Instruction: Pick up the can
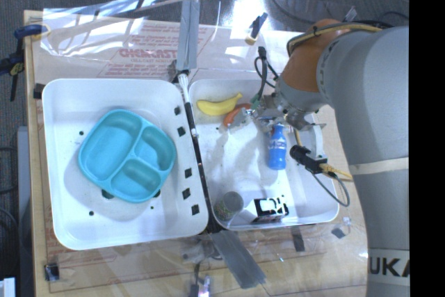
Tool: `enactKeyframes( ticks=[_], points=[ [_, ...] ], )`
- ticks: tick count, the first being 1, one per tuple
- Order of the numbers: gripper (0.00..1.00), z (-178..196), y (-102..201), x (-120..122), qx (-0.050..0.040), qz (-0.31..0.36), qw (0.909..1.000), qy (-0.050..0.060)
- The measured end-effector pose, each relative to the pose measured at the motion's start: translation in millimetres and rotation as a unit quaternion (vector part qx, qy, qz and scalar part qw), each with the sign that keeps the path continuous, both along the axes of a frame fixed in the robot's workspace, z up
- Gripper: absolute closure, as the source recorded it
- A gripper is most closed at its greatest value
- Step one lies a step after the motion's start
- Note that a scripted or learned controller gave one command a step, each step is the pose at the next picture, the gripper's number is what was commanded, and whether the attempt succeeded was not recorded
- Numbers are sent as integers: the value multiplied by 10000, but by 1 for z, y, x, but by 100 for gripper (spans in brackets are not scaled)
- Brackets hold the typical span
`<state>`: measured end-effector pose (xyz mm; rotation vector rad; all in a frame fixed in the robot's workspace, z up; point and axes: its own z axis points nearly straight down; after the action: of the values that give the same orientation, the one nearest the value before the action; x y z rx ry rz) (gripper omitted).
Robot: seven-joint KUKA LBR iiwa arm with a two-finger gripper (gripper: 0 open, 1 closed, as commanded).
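Note:
The can (228, 204) stands upright in the near left corner of the right bin (314, 212), its round grey top facing up. My gripper (250, 113) is low over the far part of that bin, between a yellow banana (217, 105) and a blue bottle (277, 148). It is well away from the can, which has nothing touching it. The wrist and its cables hide the tips.
A small orange object (233, 115) lies beside the gripper. A black and white item (270, 207) rests right of the can. The left bin (62, 219) holds a blue divided tray (126, 155). The arm covers the bench's right side.

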<state>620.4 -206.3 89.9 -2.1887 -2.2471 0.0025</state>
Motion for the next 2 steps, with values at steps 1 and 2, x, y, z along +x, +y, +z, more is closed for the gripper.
enactKeyframes(
  ticks=[1,2],
  points=[
    [0,-2,70,-28,-9,-39,10000,16],
    [0,-1,63,17,-5,101,9999,2]
  ],
)
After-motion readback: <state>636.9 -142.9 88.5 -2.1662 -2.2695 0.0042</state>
